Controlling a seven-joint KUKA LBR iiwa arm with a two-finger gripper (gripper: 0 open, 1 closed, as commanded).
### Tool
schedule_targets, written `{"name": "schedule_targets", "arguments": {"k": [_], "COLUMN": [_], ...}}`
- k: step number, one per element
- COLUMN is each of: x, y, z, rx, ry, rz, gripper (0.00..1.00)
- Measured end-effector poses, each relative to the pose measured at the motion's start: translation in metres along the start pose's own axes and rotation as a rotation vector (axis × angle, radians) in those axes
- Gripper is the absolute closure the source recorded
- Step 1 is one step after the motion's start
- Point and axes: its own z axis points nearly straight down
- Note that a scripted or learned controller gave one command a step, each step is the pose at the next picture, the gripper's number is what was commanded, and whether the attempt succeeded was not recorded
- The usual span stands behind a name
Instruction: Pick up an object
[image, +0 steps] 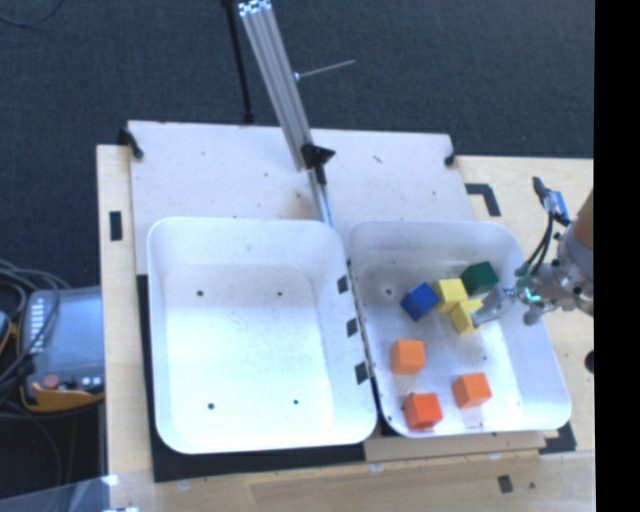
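On the desk (115, 300) two shallow white bins sat side by side, the left bin (165, 330) and the right bin (545, 385) touching along their inner walls. All the blocks lay in the right bin. A blue cube (420, 300) sat near the middle of its upper half, with a yellow cube (451, 291) just beside it on the right and a dark green cube (481, 275) touching that one's upper right corner. A second yellow block (462, 317) lay just below the first, tilted. Lower down, an orange cube (407, 355) sat near the bin's inner wall, a second orange cube (471, 389) lay to its lower right, and a redder orange cube (423, 409) rested near the bottom edge. The gripper (490, 305) reached in over the right wall of this bin, its tip right beside the tilted yellow block and just below the green cube; whether the fingers were spread, closed or pinching that block could not be told at this blur. A slanted metal pole (282, 90) rose from behind the bins, and a grey box with cables (65, 345) lay off the desk's left side.
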Motion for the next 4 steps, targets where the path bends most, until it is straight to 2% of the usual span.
{"name": "schedule_targets", "arguments": {"k": [1, 2, 3, 4], "x": [0.000, -0.009, -0.007, -0.008], "y": [0.001, 0.003, 0.011, 0.012], "z": [-0.002, 0.056, 0.104, 0.123], "rx": [-0.005, 0.001, 0.000, -0.006], "ry": [-0.001, -0.002, -0.001, -0.004], "rz": [0.001, 0.004, 0.006, 0.007], "gripper": [0.00, 0.00, 0.00, 0.00]}}
